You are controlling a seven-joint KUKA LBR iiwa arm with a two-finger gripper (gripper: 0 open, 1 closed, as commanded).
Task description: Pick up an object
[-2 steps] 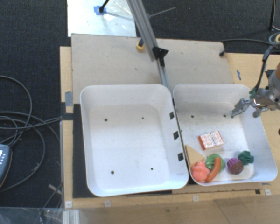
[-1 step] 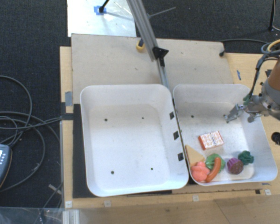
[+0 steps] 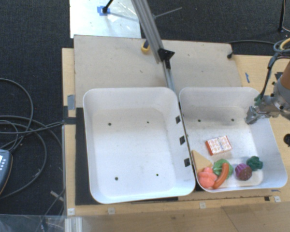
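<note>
Two shallow white bins sit side by side; the right bin (image 3: 232,105) contains an orange-and-white box (image 3: 218,145) and small toy foods near its front edge. Metal gripper (image 3: 253,116) hovers over its right rim, finger state indeterminable.

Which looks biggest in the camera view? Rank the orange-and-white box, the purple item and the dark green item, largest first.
1. Orange-and-white box, clearly largest.
2. Purple item.
3. Dark green item.
The last two look close in size, so their order is unsure.
</note>
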